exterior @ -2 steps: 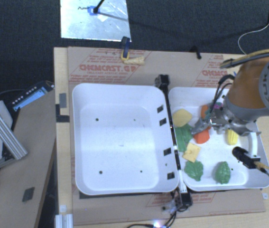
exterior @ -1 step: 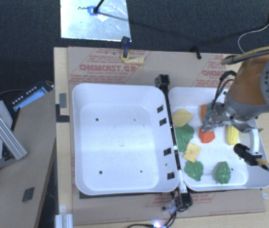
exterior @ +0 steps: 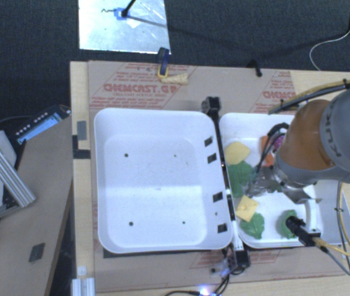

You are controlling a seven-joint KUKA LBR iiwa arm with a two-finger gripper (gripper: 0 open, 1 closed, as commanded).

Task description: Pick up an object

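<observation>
A grey arm with an orange band was pictured reaching into the right-hand shallow white bin (exterior: 242, 123) on the worktop, its claw (exterior: 262, 184) lowered among a cluster of small objects. A pale yellow rounded piece (exterior: 236, 151), a dark green soft lump (exterior: 241, 176) and a yellow block (exterior: 247, 209) lay just beside it. A clean pick would likely be served by centring on one piece, clear of its neighbours. Whether the claw was spread or closed could not be told, nor whether anything was gripped; the wrist hid the bin's middle.
</observation>
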